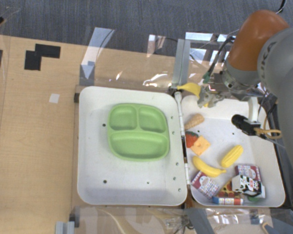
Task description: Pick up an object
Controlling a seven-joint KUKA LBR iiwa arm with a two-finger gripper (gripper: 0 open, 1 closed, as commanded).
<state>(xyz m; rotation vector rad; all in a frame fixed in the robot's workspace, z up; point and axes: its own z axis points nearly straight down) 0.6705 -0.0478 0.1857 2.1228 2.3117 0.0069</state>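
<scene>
Two bins are sitting side by side in the middle of the frame: the left bin is carrying a green tray, and the right bin is holding the clutter. The gripper is hanging at the upper left corner of the right bin, just right of a yellow piece lying at the bin's top edge; whether it is spread or pressed together I cannot tell, and nothing is showing in its grasp. The arm is filling the upper right of the frame.

Judging by this, the reach-and-descend step is under way, with no object lifted yet. Candidates are lying lower in the right bin: a bread roll, an orange wedge, a banana, a corn cob, and cartons at lower right. The next move is calling for settling over one piece, likely the yellow piece or the roll nearby, and closing squarely without catching the bin wall.
</scene>
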